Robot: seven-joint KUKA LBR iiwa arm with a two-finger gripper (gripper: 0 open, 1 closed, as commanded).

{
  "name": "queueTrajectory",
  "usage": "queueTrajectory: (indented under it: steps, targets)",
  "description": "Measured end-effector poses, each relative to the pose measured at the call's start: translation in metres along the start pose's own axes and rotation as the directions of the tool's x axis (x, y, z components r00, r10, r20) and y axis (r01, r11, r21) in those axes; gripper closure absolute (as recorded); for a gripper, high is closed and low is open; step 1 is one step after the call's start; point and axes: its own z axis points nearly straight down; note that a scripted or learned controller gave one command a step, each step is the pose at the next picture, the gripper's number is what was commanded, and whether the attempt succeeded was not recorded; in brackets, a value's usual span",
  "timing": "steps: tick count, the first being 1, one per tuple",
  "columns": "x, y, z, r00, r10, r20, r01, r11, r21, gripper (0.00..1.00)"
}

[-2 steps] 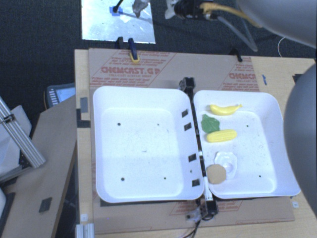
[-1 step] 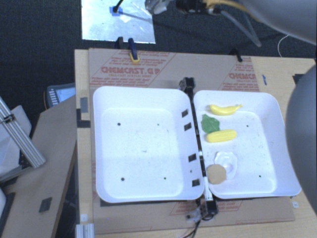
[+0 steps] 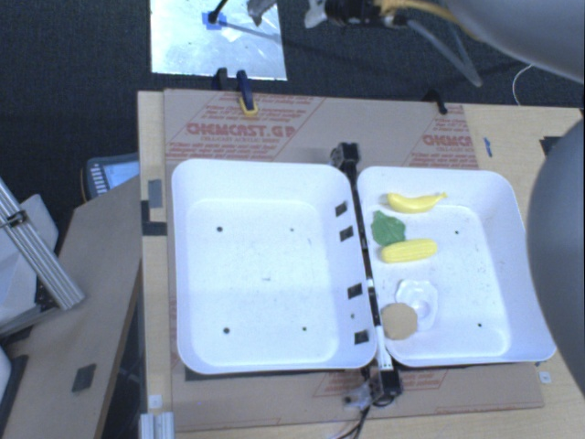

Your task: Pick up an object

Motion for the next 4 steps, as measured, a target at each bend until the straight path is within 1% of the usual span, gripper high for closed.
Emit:
queueTrajectory:
  steps: [1, 2, 3, 4]
  targets:
    - [0.0, 0.0, -0.012, 1.0, -0.003, -0.001, 0.003, 1.0, -0.003, 1.0]
    - [0.0, 0.0, -0.011, 1.0, -0.003, 0.0, 0.003, 1.0, -0.002, 0.0]
    - [0.001, 0.0, -0.023, 1.0, -0.006, -0.001, 0.006, 1.0, -0.005, 1.0]
    - [0.001, 0.0, -0.022, 1.0, -0.006, -0.001, 0.006, 1.0, -0.004, 0.0]
